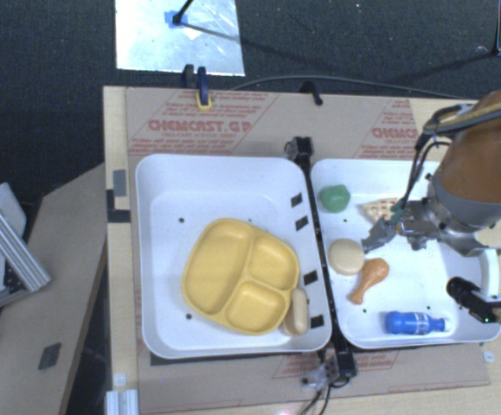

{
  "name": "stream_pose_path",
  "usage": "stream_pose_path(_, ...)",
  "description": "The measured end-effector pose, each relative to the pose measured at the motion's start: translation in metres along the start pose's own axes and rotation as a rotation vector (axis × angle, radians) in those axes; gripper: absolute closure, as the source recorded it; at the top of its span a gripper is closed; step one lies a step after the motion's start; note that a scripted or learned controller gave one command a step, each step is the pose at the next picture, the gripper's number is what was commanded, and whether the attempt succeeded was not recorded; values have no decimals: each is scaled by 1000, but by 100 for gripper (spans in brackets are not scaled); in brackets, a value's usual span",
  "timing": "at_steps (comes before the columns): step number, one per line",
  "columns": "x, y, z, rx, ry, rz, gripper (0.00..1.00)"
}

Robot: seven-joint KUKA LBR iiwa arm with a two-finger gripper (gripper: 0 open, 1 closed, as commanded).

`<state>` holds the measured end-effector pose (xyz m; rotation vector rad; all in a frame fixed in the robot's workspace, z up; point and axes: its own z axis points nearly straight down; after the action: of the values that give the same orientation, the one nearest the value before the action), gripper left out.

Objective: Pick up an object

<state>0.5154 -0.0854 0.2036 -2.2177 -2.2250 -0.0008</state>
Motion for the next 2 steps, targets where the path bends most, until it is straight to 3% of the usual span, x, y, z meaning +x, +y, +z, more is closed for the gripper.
stream_pose_path(2, -3, -5, 114, 4, 1, 2, 0)
